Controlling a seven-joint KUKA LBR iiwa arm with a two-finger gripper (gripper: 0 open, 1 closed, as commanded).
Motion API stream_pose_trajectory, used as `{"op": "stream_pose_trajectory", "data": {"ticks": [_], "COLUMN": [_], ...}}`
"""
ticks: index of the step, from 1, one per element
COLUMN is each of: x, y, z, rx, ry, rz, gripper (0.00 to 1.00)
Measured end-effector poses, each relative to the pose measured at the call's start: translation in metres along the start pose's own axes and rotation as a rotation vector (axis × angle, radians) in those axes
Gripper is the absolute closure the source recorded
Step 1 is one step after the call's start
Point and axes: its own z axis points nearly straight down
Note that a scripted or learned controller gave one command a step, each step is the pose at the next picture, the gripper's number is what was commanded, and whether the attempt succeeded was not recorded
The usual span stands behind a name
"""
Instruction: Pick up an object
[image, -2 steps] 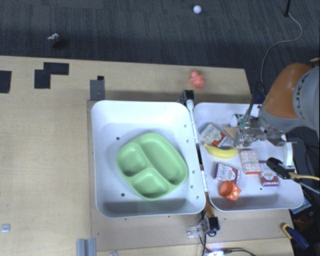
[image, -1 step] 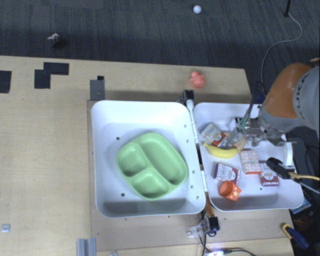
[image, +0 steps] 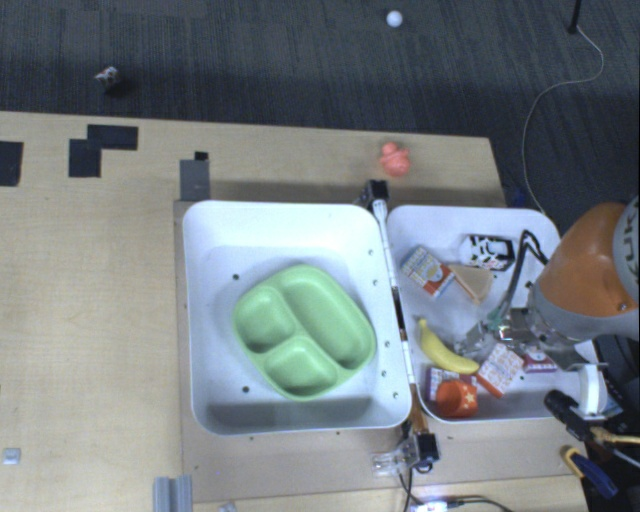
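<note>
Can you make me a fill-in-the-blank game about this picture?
1. The green divided plastic plate lies in the ____ white bin.
2. The yellow banana lies in the ____ white bin.
3. The round red fruit lies near that bin's ____ edge.
4. The small pink toy sits on the ____ bench.

Missing words: left; right; front; wooden

No text, brand or number can be read; the small carton (image: 424, 268) and the red-and-white packet (image: 500, 372) in the right bin (image: 540, 222) bear printing too blurred to make out. The black-and-white item (image: 486, 250) shows only a pattern.
</note>
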Motion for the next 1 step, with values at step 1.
{"op": "stream_pose_trajectory", "data": {"ticks": [1], "x": [0.0], "y": [0.003], "z": [-0.0117], "rx": [-0.008], "ry": [-0.002], "rz": [-0.002], "gripper": [1.0]}}
